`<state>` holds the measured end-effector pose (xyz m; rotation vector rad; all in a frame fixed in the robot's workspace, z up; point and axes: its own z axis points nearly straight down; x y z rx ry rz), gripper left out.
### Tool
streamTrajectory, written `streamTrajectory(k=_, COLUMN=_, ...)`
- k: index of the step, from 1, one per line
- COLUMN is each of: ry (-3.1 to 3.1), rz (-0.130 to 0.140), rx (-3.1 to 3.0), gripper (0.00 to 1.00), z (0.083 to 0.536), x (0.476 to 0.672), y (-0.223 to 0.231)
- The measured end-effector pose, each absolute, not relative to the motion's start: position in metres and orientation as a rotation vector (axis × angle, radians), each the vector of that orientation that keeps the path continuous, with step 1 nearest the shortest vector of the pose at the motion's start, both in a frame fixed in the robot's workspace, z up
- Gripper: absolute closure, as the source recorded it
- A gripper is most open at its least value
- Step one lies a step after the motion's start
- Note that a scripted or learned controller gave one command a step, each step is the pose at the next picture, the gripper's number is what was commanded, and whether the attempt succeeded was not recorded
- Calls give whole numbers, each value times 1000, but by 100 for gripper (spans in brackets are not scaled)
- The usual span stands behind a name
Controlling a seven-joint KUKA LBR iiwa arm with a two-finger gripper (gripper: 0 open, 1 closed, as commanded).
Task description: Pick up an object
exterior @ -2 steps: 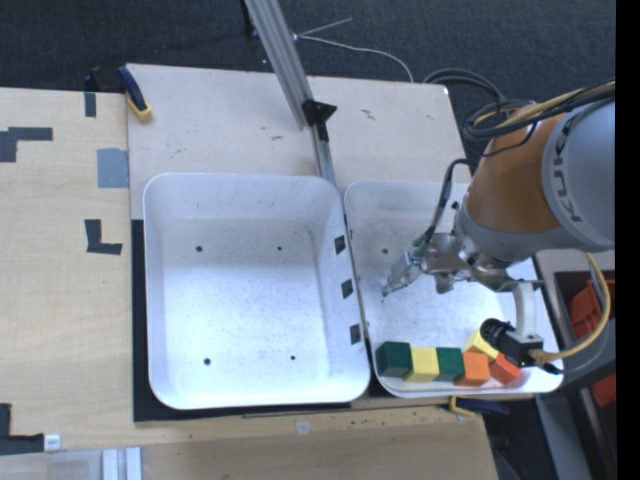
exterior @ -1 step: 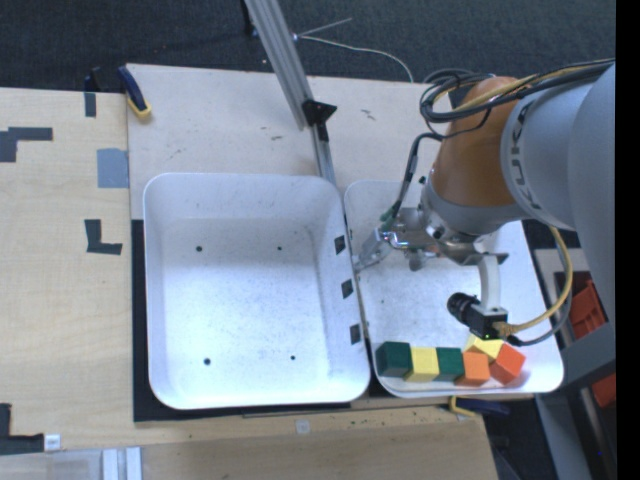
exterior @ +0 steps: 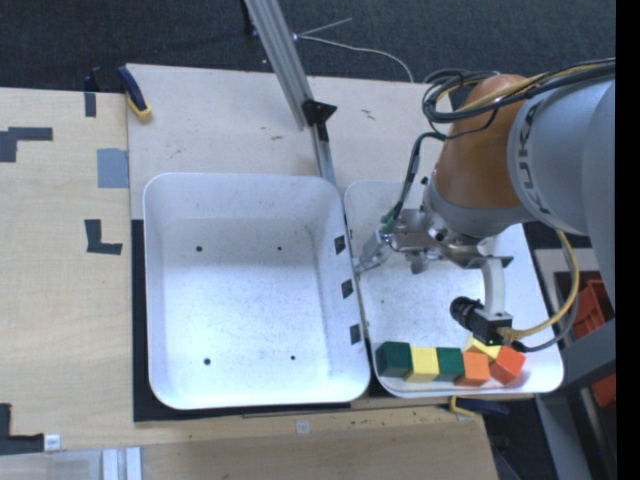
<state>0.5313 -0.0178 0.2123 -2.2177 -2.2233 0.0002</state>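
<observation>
A row of small blocks lies along the front wall of the right bin [exterior: 385,298]: a dark green block [exterior: 394,357], a yellow block [exterior: 424,363], a green block [exterior: 449,364], an orange block [exterior: 475,367] and a red-orange block [exterior: 509,365]. Another yellow block [exterior: 484,347] peeks out behind the orange ones. My gripper [exterior: 376,249] hangs over the left part of the right bin, close to the wall between the bins and well behind the blocks. Nothing shows in it. The arm's wrist hides the back of that bin.
The left bin [exterior: 160,268] stands beside the right one. A slanted metal pole [exterior: 285,58] comes down to the bins' shared back corner. A black fitting [exterior: 470,314] hangs from the arm above the blocks. A blue and yellow clamp [exterior: 135,93] lies at the bench's back left.
</observation>
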Motion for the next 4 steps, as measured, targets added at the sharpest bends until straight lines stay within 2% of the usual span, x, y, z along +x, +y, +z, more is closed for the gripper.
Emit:
streamTrajectory(k=1, ry=-2220, rz=2, rx=-2222, gripper=0, z=218, x=529, y=-49)
streamTrajectory(k=2, ry=-2222, rz=1, rx=-2219, gripper=0, z=218, x=529, y=-47)
streamTrajectory(k=3, ry=-2218, rz=7, rx=-2220, gripper=0, z=190, x=527, y=-60)
streamTrajectory(k=4, ry=-2222, rz=4, rx=-2216, gripper=100, z=201, x=527, y=-58)
